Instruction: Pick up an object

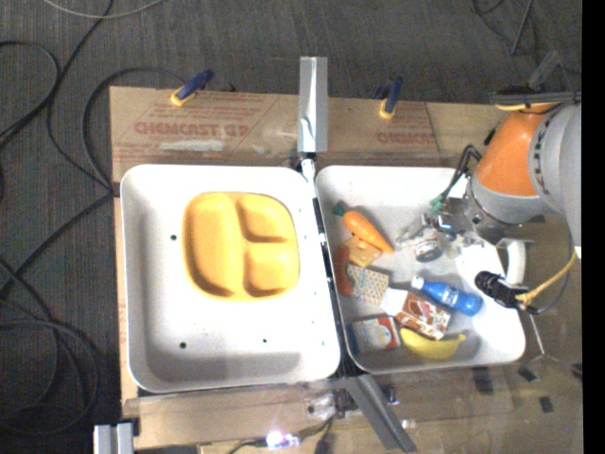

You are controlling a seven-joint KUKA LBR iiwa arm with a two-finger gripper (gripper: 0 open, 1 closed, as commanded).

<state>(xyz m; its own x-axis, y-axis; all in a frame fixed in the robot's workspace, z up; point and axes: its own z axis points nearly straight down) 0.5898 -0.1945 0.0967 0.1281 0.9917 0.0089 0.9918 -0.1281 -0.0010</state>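
The arm [529,164] reached in over the right bin [331,189], and its gripper [437,235] hung low near the middle of that bin, close to its right wall. Whether it was wide, narrow or holding anything could not be told; nothing showed clearly in its grasp.

The objects lay in the right bin. A carrot [365,229] sat toward the left wall, pointing at the far-left corner. Just below it lay a small patterned packet [365,280]. A blue bottle [450,296] with a white cap lay on its side near the middle, tilted, well clear of the carrot. A red carton [424,314] touched the bottle's near side, and a banana [433,345] lay along the near wall. A small boxed card [372,333] rested in the near-left corner.

The left bin [142,282] carried a yellow divided tray [242,244] toward its far half.
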